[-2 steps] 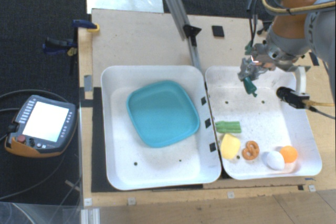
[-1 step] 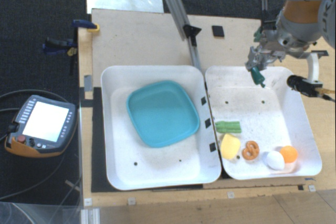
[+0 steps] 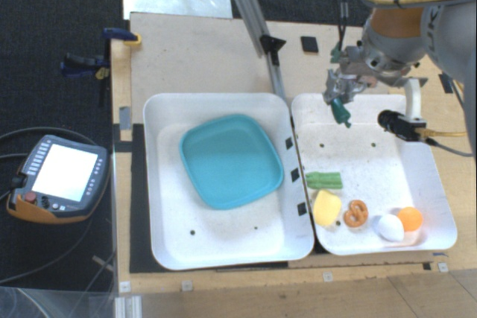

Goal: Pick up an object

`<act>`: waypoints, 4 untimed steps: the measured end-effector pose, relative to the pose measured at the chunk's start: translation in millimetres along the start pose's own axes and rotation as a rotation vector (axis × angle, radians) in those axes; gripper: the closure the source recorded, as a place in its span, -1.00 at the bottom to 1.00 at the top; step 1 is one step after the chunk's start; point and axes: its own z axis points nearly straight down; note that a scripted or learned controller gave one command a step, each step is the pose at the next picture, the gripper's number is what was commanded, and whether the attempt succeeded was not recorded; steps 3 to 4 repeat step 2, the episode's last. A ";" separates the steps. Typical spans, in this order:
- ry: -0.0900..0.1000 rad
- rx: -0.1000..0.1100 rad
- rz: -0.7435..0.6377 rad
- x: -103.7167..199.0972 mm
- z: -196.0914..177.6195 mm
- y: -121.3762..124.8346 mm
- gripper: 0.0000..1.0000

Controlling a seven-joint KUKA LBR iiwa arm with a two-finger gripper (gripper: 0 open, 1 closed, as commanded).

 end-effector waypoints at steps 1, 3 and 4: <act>0.000 0.001 -0.001 55.2 14.4 -9.2 1.00; 0.000 0.001 -0.001 114.0 24.1 -23.1 1.00; 0.000 0.001 -0.001 114.0 24.1 -23.1 1.00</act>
